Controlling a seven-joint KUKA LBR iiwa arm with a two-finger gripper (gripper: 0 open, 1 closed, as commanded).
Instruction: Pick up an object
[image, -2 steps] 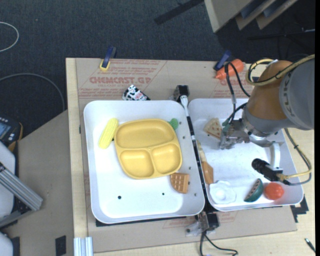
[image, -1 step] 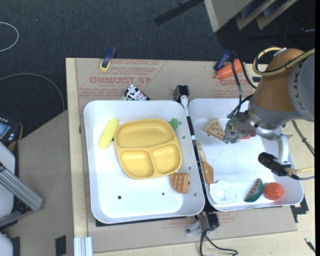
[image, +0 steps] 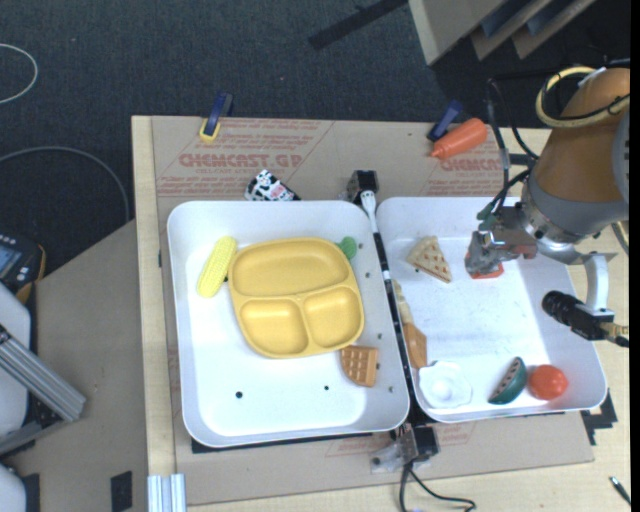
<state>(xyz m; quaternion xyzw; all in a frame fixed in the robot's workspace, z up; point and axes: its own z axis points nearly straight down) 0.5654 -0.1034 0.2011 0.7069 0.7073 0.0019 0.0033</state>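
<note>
Grey end effector (image: 487, 252) low in right bin (image: 590, 360), over something red (image: 487, 271); grip state unclear. Pizza slice (image: 430, 259) just left.

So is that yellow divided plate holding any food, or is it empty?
Empty. The yellow divided plate lies in the left bin with all three compartments bare; the corn cob rests beside it, not inside.

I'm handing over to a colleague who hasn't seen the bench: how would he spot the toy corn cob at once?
Start at the left white bin, the one holding the yellow divided plate. Look just beyond the plate's upper left edge: the corn cob lies there on the bin floor, slanted. It is the one long, ridged, brighter yellow piece; the waffle sits by the plate's opposite corner.
</note>
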